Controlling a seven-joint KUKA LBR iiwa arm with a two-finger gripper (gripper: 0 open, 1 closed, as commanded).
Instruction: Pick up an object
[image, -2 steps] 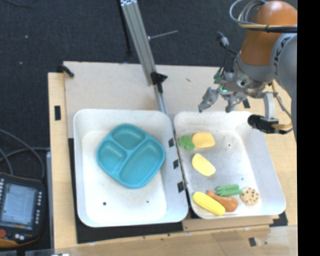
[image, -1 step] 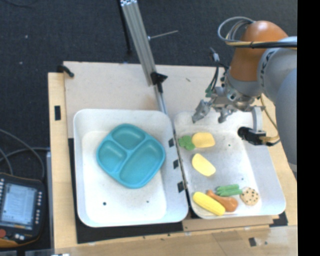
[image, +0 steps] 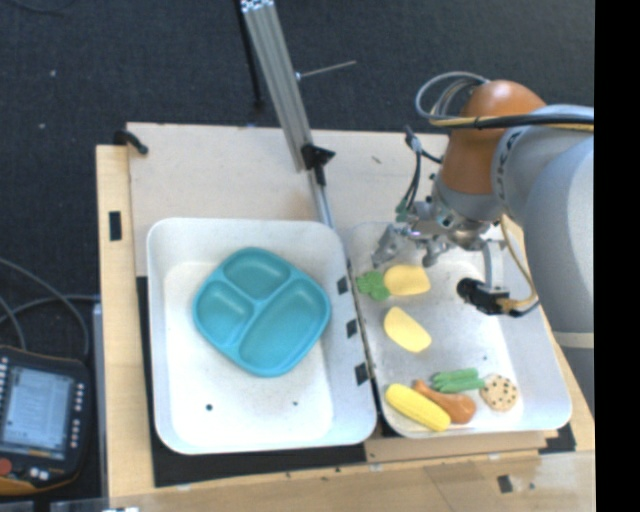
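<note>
Pick not done | gripper (image: 405, 243) low over right bin (image: 540, 345), upper middle of frame | fingers spread, nothing between them | nearest: yellow piece (image: 407, 281) with green end just below | left: close, lift.

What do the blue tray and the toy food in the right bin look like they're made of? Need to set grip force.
The blue tray looks like moulded hard plastic: uniform teal, smooth matte, rounded compartment ridges. The yellow pieces, corn and carrot look like smooth plastic or rubbery toy food, with solid colours and soft sheen; hardness can't be judged. The cookie looks speckled, material unclear.
</note>
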